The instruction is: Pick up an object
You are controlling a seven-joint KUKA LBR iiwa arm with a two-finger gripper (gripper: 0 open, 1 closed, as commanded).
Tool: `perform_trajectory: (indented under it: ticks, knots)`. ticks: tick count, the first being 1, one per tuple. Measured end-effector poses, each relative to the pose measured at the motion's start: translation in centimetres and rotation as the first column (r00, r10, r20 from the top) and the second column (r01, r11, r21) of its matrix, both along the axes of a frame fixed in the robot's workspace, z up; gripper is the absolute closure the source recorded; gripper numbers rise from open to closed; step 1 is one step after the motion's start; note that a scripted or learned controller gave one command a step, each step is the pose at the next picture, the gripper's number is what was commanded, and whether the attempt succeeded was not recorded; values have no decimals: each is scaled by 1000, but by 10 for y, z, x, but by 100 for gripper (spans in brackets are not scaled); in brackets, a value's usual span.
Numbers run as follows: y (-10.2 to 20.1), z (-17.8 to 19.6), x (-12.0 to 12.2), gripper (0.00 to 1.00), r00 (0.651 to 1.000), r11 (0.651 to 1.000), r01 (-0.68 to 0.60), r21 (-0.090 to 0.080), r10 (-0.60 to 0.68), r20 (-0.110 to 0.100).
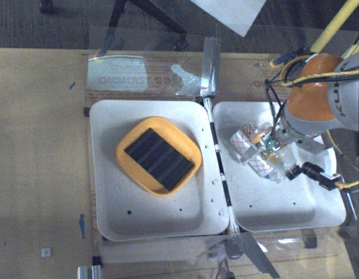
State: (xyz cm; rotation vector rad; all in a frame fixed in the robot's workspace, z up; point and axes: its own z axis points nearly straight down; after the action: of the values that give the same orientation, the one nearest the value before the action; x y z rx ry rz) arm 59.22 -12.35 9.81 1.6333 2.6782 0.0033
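A rounded yellow plastic tray with a dark ribbed inset (159,156) lies tilted in the left shallow white bin (109,214) on the wooden table (34,156). In the right white bin (319,214), the grey, orange-banded arm's claw (271,147) sits over crumpled clear plastic packets with red-checked print (252,150).

A robotics lab or office workspace: a wooden bench (39,156) with two white bins (109,214) left of the arm's gripper (271,147); beyond it, dark carpet (28,28); office chair base (118,4).
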Motion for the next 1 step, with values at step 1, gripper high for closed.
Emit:
perform_trajectory:
  ticks: [1]
  knots:
    - [-1,10,1,100,1000,1000,3,0,-3,4]
